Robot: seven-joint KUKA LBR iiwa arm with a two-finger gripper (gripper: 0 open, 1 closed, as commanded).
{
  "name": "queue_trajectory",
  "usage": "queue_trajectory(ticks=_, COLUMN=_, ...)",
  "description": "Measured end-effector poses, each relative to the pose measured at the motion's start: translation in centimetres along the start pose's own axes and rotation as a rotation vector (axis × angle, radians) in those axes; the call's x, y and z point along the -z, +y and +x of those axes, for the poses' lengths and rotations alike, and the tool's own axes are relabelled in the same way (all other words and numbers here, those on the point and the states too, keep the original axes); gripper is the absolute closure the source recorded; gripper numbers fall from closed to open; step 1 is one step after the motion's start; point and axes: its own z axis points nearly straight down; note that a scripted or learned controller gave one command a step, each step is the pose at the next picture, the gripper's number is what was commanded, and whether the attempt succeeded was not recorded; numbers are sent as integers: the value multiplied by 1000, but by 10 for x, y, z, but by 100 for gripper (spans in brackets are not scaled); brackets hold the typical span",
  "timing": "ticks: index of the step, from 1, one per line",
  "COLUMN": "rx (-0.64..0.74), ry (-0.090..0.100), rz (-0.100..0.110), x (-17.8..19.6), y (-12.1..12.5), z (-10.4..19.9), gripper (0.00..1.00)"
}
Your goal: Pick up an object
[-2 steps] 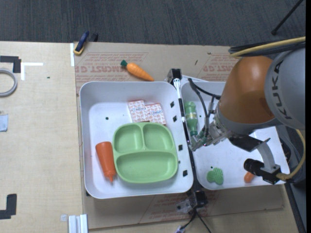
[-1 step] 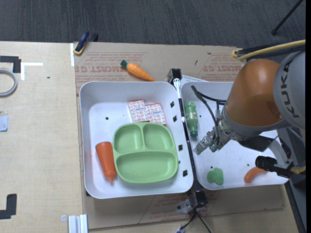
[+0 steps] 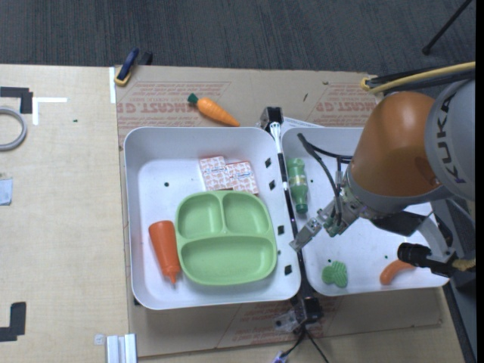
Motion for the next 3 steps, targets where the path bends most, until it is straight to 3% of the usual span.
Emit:
queue_trajectory(ticks=2, rx=434, ry=-1, rz=-1, x=0, y=52, z=40, gripper=0)
queue_trajectory(ticks=3, rx=434, ry=-1, rz=-1, x=0, y=52, z=40, gripper=0)
